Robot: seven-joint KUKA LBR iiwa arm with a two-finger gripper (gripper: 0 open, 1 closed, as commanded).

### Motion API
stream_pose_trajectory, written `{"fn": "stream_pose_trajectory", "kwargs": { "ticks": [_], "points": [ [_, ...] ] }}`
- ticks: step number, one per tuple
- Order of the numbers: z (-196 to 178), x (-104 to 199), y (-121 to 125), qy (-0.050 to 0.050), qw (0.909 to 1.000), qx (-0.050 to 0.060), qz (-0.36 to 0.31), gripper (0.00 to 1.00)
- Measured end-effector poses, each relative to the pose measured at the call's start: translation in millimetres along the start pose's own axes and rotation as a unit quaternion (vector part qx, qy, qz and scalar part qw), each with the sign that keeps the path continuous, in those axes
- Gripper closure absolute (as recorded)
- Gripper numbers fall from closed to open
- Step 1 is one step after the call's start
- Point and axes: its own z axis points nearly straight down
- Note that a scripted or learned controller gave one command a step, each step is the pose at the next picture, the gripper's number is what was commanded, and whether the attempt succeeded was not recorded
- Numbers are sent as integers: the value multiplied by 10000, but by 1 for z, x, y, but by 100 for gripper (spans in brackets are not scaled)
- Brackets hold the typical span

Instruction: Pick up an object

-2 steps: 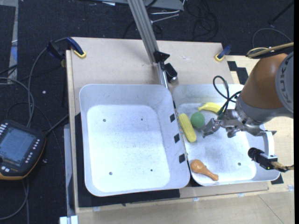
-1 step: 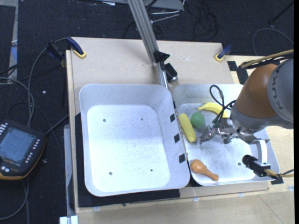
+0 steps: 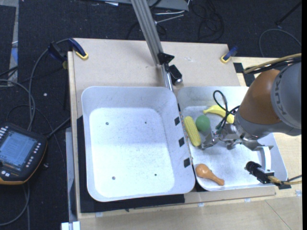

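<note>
Corn cob (image 3: 192, 131): lies lengthwise, running away from the camera, beside the green ball (image 3: 203, 123).
Jaws (image 3: 209, 143): state unclear, just beside the cob.

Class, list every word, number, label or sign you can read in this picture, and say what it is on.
No text reads clearly.
Pendant: its screen shows lines too small and blurred to read.
Bins, corn, banana and arm: no lettering seen.
</note>
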Motion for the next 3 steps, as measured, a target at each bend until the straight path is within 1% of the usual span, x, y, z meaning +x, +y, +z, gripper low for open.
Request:
{"fn": "stream_pose_trajectory", "kwargs": {
  "ticks": [1,2,3],
  "points": [
    [-11,0,0,-1,10000,-8,2,100],
    [-57,-7,5,-5,10000,-27,1,100],
    [-100,-11,4,-5,10000,-26,1,100]
  ]
}}
